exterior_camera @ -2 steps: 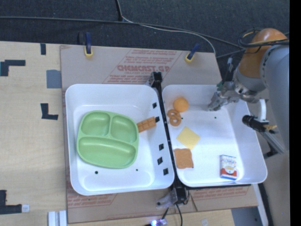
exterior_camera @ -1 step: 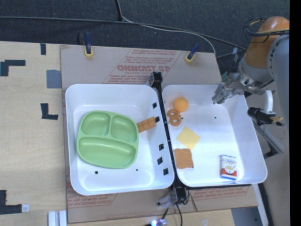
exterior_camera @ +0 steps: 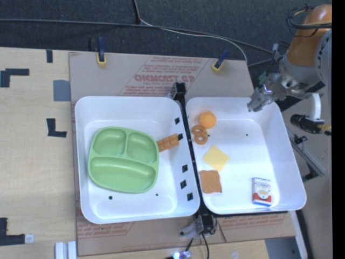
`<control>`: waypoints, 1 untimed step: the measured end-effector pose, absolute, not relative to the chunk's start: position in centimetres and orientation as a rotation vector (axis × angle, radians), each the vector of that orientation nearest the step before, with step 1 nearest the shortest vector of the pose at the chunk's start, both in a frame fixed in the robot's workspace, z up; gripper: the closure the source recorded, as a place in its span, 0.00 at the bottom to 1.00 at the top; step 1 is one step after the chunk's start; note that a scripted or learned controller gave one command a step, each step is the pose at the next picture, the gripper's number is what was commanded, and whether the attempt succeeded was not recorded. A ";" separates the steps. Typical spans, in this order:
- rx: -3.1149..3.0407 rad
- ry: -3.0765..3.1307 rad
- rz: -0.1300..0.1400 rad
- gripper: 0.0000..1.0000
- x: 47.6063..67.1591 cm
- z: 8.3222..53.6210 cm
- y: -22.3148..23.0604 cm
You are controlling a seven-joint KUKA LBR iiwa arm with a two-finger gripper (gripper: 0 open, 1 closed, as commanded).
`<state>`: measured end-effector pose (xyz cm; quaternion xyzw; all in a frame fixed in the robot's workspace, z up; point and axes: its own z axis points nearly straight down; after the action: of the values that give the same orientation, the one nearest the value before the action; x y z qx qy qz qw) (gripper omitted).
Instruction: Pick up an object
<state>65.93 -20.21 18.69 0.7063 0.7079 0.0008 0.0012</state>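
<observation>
The small red-and-white carton (exterior_camera: 262, 191) is lying at the near right corner of the right white bin (exterior_camera: 280, 139), well apart from the gripper (exterior_camera: 257, 101), which is hovering empty over the bin's far rim.

The wooden bench top (exterior_camera: 32, 161) extends toward 9 o'clock and carries dark tape marks (exterior_camera: 54, 127). A brown cardboard sheet (exterior_camera: 156, 77) lies on it, fixed at 12 o'clock by two clamps (exterior_camera: 101, 55). Dark carpet (exterior_camera: 178, 7) covers the floor beyond, crossed by a black cable (exterior_camera: 137, 9).
</observation>
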 end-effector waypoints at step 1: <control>2.215 2.221 0.005 1.00 65.6 24.8 -19.6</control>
<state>65.57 -19.61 24.83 0.7062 0.7080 0.0014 0.0023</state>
